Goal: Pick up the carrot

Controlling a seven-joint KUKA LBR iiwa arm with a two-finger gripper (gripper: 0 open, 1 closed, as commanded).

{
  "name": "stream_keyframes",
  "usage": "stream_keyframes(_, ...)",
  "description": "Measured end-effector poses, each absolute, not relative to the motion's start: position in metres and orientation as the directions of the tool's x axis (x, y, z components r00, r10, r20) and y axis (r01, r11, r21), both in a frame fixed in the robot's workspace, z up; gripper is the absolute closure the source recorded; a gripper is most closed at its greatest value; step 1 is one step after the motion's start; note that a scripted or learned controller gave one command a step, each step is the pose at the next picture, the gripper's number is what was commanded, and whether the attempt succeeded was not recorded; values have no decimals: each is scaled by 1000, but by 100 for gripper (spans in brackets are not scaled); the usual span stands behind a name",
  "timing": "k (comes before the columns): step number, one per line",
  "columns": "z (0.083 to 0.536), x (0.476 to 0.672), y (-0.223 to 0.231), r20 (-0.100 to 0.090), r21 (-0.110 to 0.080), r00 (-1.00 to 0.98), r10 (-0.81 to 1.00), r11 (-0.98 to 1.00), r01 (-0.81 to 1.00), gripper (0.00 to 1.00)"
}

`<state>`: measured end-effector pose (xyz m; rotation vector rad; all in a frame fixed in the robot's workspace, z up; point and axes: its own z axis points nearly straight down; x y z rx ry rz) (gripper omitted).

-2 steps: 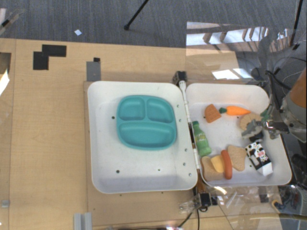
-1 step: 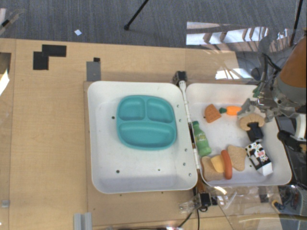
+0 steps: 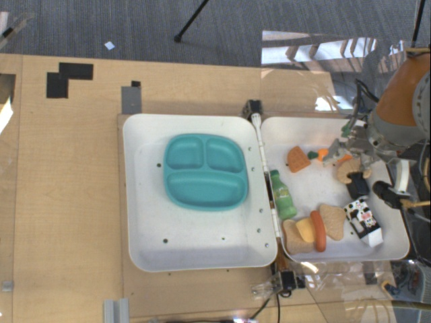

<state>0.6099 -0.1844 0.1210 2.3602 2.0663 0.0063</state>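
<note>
The carrot (image 3: 332,155) lay in the right bin (image 3: 404,247), long axis roughly left-right, directly beneath the jaws (image 3: 349,147); their spread I couldn't tell.

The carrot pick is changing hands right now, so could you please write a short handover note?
Pincer: low over the right bin's far side, beside the carrot; open or shut cannot be told.
Carrot: small orange piece with a green top, lying on the bin floor near the far wall.
Done: arm is at the carrot.
Left: grasp and lift it; no hold is visible yet.
Teal plate sits in the left bin.
</note>
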Motion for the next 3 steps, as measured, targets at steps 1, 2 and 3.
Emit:
stream_keyframes(1,86,633,-191,6,1,412,911,-412,911,0)
stream_keyframes(2,100,637,-190,6,11,402,916,-402,916,100)
stream_keyframes(3,90,541,-132,2,11,186,983,-186,983,100)
